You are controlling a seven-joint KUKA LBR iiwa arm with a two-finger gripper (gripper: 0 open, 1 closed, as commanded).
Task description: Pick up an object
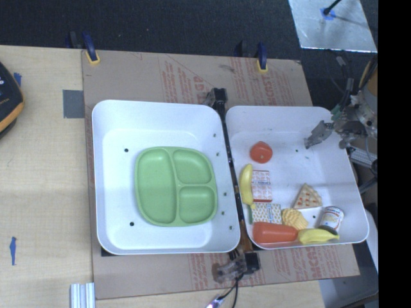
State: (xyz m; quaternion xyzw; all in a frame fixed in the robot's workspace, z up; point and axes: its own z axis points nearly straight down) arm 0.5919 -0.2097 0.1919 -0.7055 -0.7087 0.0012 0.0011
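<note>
Nothing is picked up yet, as far as I can judge. The end effector [319,135] hangs over the right bin's [289,117] far right corner; whether it is open or closed, I cannot tell. The toys lie untouched: a tomato [261,151] mid-bin, a banana [246,183] by the left wall, and a can [331,219] near the front right corner. The arm is cut off at the desk's right edge.
</note>
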